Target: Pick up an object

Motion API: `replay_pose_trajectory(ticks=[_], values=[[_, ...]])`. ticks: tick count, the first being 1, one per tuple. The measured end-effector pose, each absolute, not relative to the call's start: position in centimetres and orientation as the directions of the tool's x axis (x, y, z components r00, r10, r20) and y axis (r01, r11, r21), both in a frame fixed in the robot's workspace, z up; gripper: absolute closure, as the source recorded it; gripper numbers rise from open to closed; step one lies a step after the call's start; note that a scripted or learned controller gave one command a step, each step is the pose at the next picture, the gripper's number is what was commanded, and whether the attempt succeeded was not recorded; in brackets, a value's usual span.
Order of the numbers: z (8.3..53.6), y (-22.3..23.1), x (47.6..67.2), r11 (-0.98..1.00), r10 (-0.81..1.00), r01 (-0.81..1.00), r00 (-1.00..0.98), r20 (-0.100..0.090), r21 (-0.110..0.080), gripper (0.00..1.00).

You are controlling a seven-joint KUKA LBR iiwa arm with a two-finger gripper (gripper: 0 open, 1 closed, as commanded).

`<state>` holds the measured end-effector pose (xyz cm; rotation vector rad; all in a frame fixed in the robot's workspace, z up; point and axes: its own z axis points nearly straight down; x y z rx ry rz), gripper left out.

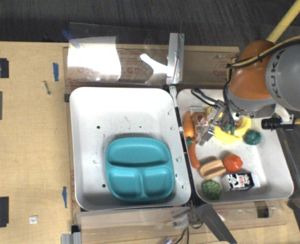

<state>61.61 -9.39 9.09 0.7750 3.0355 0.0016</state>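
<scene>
My gripper [213, 126] hangs low in the right bin [271, 187], at its upper middle, below the arm's orange band. It is open, with nothing visible between its fingers. Its tips are over the gap between a red and white packet [197, 119] and a yellow banana [230, 134]. An orange carrot [189, 126] lies against the bin's left wall, with a thinner orange piece [193, 156] below it. Nearer the front are a hot dog [211, 168], a red tomato [233, 162], a green broccoli [211, 188], a black and white carton [239, 181] and a green ball [252, 137].
The left bin [89, 111] holds a teal divided plate [139, 168] at its front. A metal divider [175, 60] stands behind the seam between the bins. The arm's grey body [292, 80] overhangs the right bin's far right corner. A brown bench [23, 136] lies to the left.
</scene>
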Motion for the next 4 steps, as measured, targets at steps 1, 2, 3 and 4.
replay_pose_trajectory(ticks=[1,2,3,4], values=[[8.9,-9.2,59.5,0.759,0.651,0.651,-0.759,-0.006,0.005,0.00],[9.9,-9.3,59.5,0.760,0.650,0.650,-0.760,-0.006,0.002,1.00],[17.9,-3.2,63.2,0.687,0.727,0.726,-0.686,0.023,-0.031,1.00],[27.3,-3.2,65.6,0.655,0.756,0.756,-0.655,-0.008,0.008,1.00]])
